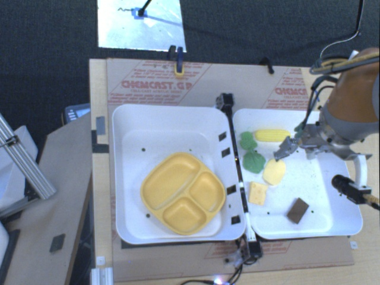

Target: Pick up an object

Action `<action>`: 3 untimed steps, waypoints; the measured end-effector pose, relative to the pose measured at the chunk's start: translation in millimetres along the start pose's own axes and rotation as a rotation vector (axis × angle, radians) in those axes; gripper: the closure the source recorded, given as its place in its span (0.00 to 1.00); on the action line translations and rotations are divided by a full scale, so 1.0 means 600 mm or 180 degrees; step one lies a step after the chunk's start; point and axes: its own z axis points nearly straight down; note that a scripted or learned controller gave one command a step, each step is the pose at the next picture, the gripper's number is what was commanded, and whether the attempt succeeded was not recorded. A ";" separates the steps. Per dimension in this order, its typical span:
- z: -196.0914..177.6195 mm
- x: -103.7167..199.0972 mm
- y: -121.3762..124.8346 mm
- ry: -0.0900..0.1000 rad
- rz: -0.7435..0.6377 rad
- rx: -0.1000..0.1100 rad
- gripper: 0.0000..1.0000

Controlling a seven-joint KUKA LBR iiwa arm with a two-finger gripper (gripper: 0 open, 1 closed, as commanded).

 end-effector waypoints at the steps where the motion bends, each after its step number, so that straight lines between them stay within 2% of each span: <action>1: -0.019 0.000 0.002 -0.0002 -0.0006 -0.0010 1.00; 2: -0.064 0.143 0.142 0.0004 -0.0034 -0.0031 1.00; 3: -0.193 0.090 0.074 -0.0005 0.0013 -0.0020 1.00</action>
